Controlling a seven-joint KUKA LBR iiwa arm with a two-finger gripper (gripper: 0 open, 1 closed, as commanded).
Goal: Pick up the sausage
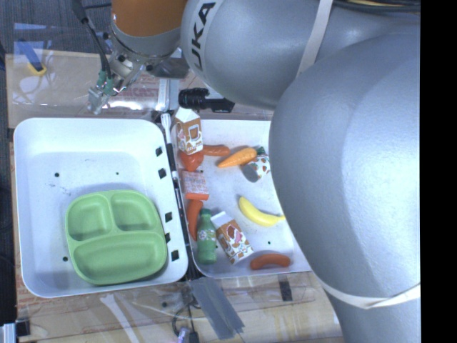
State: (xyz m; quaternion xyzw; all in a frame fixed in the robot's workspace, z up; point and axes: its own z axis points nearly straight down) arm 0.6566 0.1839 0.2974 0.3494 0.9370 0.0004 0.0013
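Near bin's front edge — smooth, oblong sausage (270, 261).

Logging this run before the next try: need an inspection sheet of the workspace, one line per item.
Surface: two white bins side by side; left bin, right bin.
Job's things: sausage lying at the right bin's near edge, untouched.
Clutter: green divided plate in left bin; banana, carrot, green bottle, two small cartons in right bin.
Grippers: gripper beyond the bins' far edge; nothing seen in it.
Cables: black cable by the wrist.
Surroundings: arm body covers part of the right bin.
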